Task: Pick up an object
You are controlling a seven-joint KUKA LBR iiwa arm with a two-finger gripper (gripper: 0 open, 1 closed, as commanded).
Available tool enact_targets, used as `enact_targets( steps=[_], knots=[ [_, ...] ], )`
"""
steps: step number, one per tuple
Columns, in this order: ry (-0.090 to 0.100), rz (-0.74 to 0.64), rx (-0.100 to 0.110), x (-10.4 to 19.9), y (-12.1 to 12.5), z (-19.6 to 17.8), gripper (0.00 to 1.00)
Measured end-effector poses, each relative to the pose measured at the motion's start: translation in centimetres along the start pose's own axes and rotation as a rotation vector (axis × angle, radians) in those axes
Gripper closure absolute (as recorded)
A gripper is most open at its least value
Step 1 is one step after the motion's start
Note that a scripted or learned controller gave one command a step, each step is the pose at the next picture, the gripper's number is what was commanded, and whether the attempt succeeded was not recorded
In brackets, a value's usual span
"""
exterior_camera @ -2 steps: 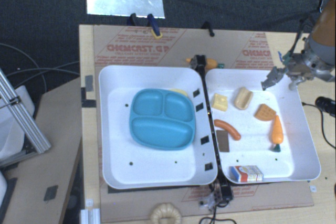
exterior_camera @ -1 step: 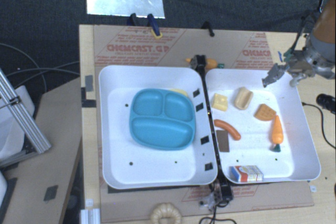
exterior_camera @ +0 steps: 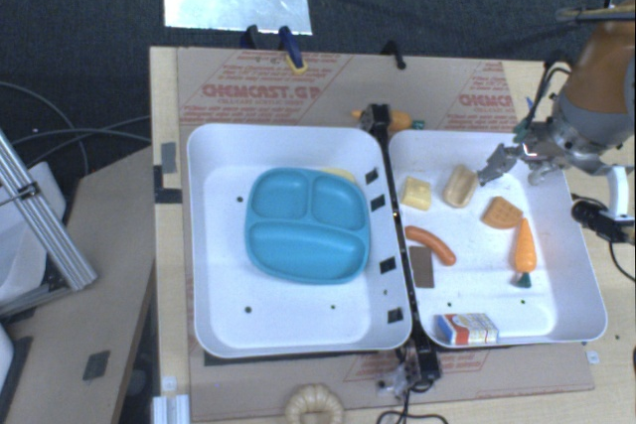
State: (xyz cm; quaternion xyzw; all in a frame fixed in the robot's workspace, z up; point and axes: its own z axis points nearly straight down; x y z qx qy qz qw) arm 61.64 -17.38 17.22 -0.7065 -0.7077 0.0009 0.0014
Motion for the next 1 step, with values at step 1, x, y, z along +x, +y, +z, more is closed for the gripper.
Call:
enact_targets(
  steps=[1],
  knots=[
    [-0.001, 0.001, -0.003, -0.52, 0.21, 4.29, 0.00]
  ],
)
